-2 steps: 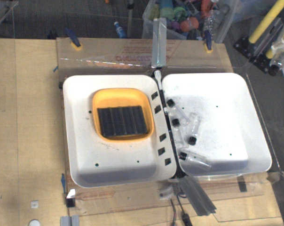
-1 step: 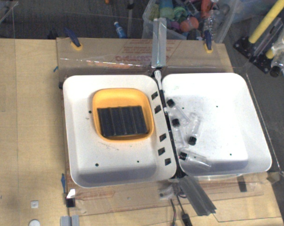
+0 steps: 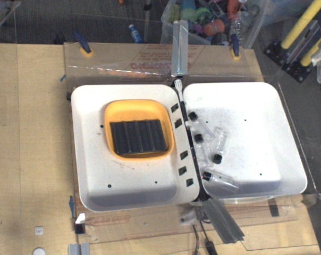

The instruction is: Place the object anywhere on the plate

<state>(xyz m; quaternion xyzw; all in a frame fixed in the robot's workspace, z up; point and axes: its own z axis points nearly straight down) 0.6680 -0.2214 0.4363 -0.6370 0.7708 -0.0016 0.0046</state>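
At the bottom of the frame, a grey metal strut (image 3: 224,224) slants out from under the seam between the two bins, on the pale wooden bench (image 3: 27,142).

The left shallow white bin (image 3: 91,190) holds a rounded-square yellow plastic plate (image 3: 136,107) in its upper middle. The task's thing, a dark grey ribbed rectangular slab (image 3: 138,137), lies flat on the plate, inside its rim and towards its lower edge.

The right shallow white bin (image 3: 267,132) carries several small clear plastic vials with black caps (image 3: 218,157), scattered along its left side close to the seam; the lowest lies near the bin's bottom left corner.

Whether the gripper is apart or together cannot be told.

Beyond the bins, two blue clamps (image 3: 85,48) sit at the bench's back edge. At top centre stands a clear plastic tub of bright toys (image 3: 219,7), with yellow foam tubes (image 3: 309,15) at the upper right.
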